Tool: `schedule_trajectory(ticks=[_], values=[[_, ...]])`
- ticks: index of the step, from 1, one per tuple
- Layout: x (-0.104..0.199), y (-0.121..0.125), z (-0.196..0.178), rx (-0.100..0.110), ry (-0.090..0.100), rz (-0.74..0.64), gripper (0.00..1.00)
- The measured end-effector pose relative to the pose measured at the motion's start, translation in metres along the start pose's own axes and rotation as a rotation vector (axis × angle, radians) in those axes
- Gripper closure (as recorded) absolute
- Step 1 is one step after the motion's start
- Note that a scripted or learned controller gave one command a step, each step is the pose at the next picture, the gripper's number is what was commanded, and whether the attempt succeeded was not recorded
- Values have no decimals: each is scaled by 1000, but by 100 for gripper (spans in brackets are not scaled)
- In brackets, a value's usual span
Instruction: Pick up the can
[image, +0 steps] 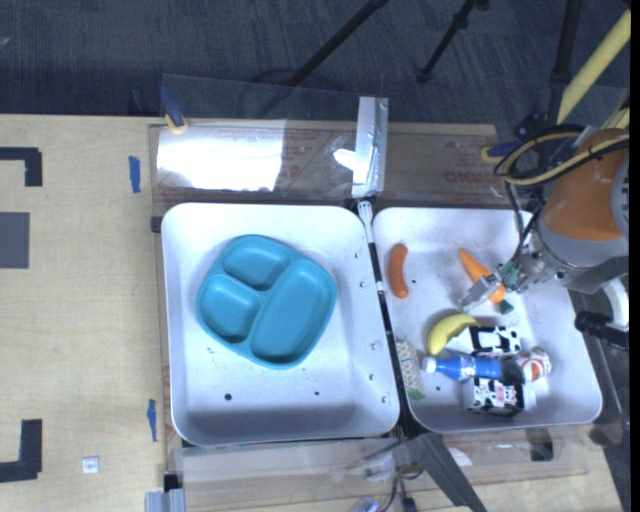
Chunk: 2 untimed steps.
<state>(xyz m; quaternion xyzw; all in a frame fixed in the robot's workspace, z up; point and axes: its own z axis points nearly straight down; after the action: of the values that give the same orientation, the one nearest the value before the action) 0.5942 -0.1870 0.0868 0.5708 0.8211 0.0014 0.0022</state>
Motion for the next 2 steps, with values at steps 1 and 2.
schedule_trajectory(ticks=[1,2], values=[[69,28,-79,2,0,-53,0],[117,76,-99,-3,-1,-743,0]])
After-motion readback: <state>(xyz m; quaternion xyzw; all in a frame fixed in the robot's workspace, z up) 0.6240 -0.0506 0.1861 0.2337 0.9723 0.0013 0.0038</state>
